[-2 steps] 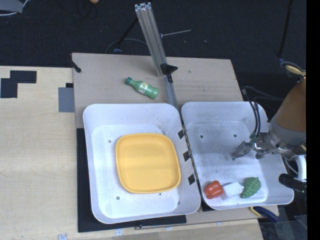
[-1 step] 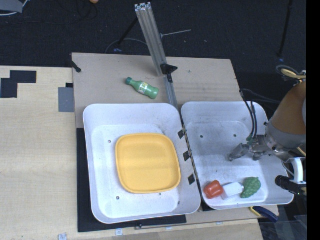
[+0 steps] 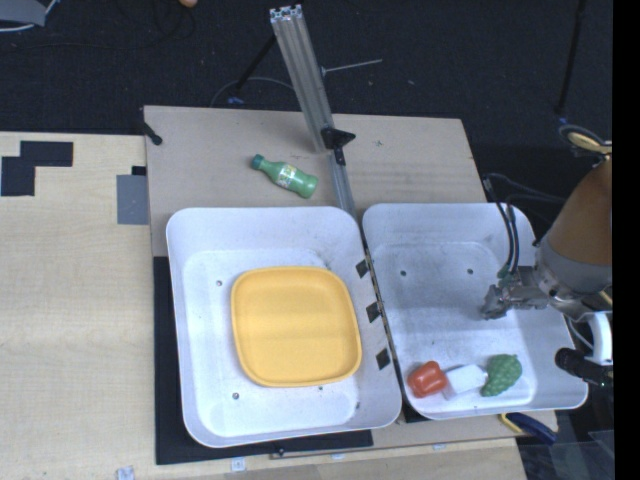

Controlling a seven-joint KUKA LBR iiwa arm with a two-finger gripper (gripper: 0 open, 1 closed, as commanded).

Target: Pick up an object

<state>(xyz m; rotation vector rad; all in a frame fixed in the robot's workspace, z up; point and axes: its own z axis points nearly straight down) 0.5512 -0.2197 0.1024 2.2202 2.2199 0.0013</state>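
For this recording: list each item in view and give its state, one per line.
Gripper: low over the right bin, holding nothing visible.
Yellow plate: flat in left bin.
Red pepper: lying in right bin.
Green vegetable: lying in right bin.
Green bottle: on its side, outside bins.

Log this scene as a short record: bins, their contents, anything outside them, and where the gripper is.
left bin: holds a yellow plate, lying flat
right bin: red pepper, white block and green toy in a row along its near edge
outside bins: green bottle lying on its side on the bench, behind the left bin
gripper: low over the right bin, apart from the three items
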